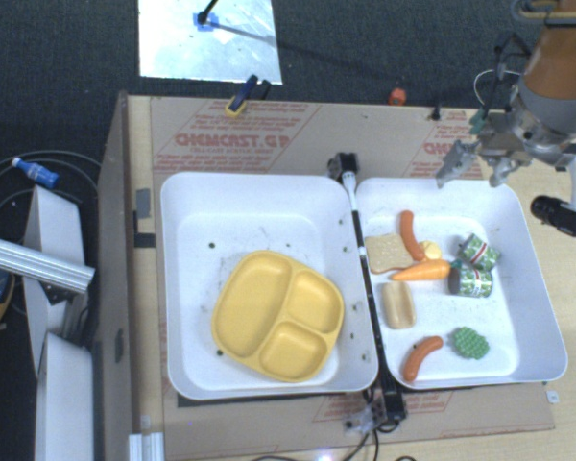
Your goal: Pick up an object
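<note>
Here, my gripper (479, 164) hangs over the far edge of the right bin (533, 286), near its far right corner, with the orange band of my arm (560, 60) above it. The fingers (455, 167) are spread apart — nothing sits between them.

The things to pick from all lie in that right bin, nearer than my gripper and apart from it. A slice of bread (388, 252) sits by the bin's left wall, with a sausage (408, 233) just right of it and a carrot (422, 272) lying crosswise at its near edge. Two small cans (473, 268) stand together at the carrot's right end. Nearer still are a tan bun (397, 305), a second sausage (421, 356) and a green lump (468, 343) — I cannot tell what that one is.

The left bin (187, 219) holds a yellow tray (276, 315) with three compartments, tilted a little.
</note>
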